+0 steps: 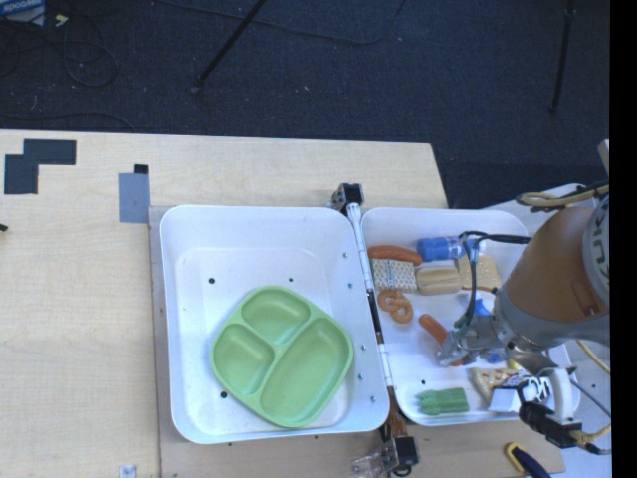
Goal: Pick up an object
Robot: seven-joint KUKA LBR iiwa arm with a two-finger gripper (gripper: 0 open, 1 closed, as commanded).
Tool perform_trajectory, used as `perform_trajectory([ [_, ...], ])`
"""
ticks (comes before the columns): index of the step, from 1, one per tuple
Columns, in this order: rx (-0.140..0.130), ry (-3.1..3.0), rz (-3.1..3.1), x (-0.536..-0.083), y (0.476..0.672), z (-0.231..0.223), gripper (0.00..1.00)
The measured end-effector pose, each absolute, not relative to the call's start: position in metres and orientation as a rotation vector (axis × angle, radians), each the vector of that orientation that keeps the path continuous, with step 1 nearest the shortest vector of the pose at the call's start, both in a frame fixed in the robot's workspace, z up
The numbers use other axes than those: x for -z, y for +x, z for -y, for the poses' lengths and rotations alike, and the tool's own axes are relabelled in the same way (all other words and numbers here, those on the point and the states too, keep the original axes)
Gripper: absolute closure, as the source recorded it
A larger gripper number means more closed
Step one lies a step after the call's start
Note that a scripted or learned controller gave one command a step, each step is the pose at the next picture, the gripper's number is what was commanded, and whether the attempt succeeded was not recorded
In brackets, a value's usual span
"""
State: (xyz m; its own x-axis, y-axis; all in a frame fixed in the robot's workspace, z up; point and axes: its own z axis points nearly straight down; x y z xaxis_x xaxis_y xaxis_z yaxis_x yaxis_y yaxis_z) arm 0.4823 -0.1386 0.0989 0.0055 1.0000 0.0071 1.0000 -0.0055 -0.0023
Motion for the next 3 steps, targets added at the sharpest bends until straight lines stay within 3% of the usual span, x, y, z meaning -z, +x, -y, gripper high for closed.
perform_trajectory([
  [1,-0.002,-2.219,2.221,-0.211,0.487,0.114,1.00],
  [2,-0.003,-2.219,2.220,-0.250,0.476,0.109,1.00],
  [3,-0.003,-2.217,2.221,-0.260,0.481,0.024,1.00],
])
